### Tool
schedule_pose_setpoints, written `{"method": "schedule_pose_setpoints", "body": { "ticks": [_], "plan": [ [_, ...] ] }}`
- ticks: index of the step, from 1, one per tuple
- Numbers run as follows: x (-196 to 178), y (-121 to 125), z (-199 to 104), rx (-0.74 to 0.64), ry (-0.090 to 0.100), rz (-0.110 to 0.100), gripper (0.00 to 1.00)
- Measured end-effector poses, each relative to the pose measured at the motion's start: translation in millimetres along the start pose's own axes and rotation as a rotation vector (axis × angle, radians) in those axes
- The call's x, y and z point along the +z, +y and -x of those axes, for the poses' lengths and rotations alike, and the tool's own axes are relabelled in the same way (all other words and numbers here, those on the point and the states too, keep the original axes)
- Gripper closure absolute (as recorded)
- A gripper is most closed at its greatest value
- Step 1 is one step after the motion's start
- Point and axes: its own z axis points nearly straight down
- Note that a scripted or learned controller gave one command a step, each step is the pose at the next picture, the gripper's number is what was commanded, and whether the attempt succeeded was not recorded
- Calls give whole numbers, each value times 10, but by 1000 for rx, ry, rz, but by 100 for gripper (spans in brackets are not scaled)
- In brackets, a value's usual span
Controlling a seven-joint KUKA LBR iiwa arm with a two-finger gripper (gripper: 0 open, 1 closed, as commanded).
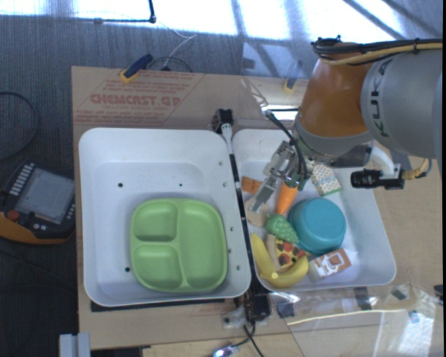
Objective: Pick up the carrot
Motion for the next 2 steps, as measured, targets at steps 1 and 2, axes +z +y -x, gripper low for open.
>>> {"method": "schedule_pose_setpoints", "body": {
  "ticks": [1, 2],
  "plan": [
    [-18, -607, -42, 167, -4, 0, 0],
    [826, -787, 220, 427, 0, 0, 0]
  ]
}}
